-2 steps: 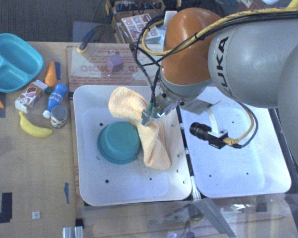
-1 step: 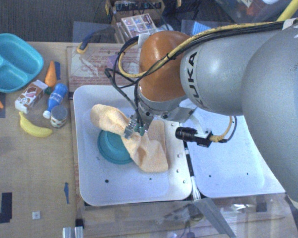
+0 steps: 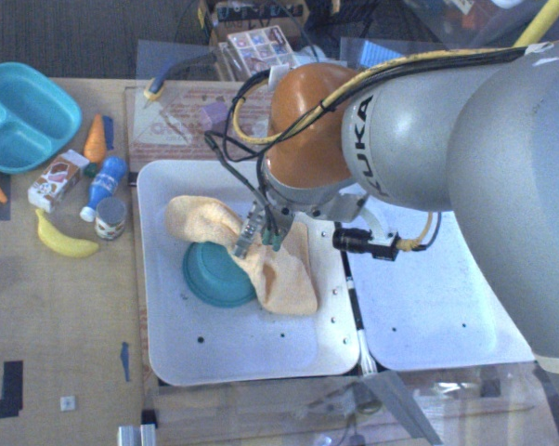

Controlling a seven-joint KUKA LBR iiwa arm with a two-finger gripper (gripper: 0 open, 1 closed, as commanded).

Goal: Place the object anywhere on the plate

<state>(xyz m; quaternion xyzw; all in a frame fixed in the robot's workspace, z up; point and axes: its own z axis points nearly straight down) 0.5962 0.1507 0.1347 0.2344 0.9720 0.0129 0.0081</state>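
Note:
A round blue plate (image 3: 216, 274) lies in the left white bin (image 3: 233, 351). A crumpled yellow cloth (image 3: 281, 277) lies across the bin, from behind the plate down along its right side, overlapping the plate's right rim. My gripper (image 3: 259, 235) hangs from the orange-banded wrist directly above the cloth, at the plate's upper right edge. Its fingertips reach down into the cloth's folds there, close together.
The right white bin (image 3: 447, 314) lies under the arm. On the bench to the left stand a blue divided dish (image 3: 24, 114), a carrot (image 3: 96, 137), a small carton (image 3: 57, 179), a bottle (image 3: 103, 186), a can (image 3: 110, 218) and a banana (image 3: 64, 238).

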